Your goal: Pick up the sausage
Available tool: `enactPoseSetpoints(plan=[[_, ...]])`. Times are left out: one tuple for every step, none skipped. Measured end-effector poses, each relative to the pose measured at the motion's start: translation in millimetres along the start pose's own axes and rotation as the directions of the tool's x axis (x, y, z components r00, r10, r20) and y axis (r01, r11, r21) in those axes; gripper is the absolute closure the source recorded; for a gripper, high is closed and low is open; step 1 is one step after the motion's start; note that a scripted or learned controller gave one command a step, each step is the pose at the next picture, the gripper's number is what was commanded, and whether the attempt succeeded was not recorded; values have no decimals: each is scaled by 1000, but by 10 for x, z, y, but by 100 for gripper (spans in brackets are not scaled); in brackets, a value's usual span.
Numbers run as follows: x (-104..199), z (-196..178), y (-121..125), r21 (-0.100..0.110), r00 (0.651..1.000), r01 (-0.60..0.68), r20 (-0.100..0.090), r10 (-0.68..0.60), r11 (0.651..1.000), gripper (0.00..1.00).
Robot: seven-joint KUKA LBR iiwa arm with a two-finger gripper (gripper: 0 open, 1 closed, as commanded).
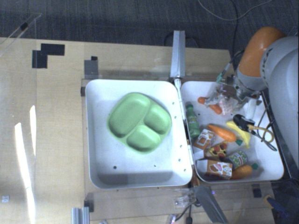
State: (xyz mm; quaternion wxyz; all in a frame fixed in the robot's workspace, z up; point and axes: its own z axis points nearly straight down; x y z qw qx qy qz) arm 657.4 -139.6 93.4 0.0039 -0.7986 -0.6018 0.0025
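Low over the far part of the right bin (276, 168): gripper (227, 96), in a blur of clear parts; cannot tell whether wide, narrow or holding anything. Probably the sausage (214, 109): a small reddish piece just near-left of the gripper, in that bin's far half. Best to descend straight, centred across its short side, staying off the carrot (222, 133) and banana (238, 130) nearer. Tight quarters: green bottle (189, 117) along the left wall, packets at the near end. In the left bin (100, 164), a green tray (140, 122). Pale wooden bench (46, 125) beneath, dark floor beyond.
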Motion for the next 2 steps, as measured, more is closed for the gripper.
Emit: enactPoseSetpoints(plan=[[-10, 36, -8, 3, 1000, -2, 0, 2, 1000, 0], [27, -74, 20, -9, 1000, 4, -4, -4, 1000, 100]])
